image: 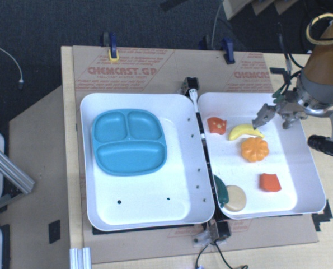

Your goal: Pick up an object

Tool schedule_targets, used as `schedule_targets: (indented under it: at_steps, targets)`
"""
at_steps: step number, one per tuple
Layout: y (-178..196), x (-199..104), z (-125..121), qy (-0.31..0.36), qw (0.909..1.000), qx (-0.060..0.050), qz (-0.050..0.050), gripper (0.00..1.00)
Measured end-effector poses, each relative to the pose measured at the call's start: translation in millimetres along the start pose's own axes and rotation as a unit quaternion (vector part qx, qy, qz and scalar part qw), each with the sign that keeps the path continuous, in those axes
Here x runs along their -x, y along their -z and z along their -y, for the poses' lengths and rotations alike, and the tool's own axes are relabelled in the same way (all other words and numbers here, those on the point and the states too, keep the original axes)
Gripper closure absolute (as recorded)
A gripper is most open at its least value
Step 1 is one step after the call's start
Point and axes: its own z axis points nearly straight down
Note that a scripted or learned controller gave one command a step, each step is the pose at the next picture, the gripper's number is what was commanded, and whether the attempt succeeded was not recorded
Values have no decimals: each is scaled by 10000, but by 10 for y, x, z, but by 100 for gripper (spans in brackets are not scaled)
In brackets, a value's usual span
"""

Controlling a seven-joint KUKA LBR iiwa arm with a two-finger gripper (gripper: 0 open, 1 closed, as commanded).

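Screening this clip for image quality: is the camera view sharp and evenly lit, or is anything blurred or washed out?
Camera view: mostly sharp, with the blue plate, banana and orange fruit crisp; the right bin and left bin are bright white but keep their edges; the pincer looks slightly soft; shadows under the objects are faint, suggesting diffuse light; the floor around the bench is dark.

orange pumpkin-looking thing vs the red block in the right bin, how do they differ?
Shape: the orange pumpkin is round and lobed; the red block is flat-sided and angular.
Size: the pumpkin looks somewhat larger than the block.
Neighbours: the pumpkin sits right beside the yellow banana, near the gripper; the block lies alone, nearer the bin's front.
Shared: both rest on the floor of the right bin, untouched.
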Motion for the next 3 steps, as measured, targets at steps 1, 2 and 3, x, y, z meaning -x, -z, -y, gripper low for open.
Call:
schedule_targets:
  at_steps: [1,2,3]
  targets:
    - [88,-5,-34,17,10000,76,14,0]
    - [-361,69,-52,15,10000,57,10,0]
    - [-894,63,-51,16,10000,46,4,0]
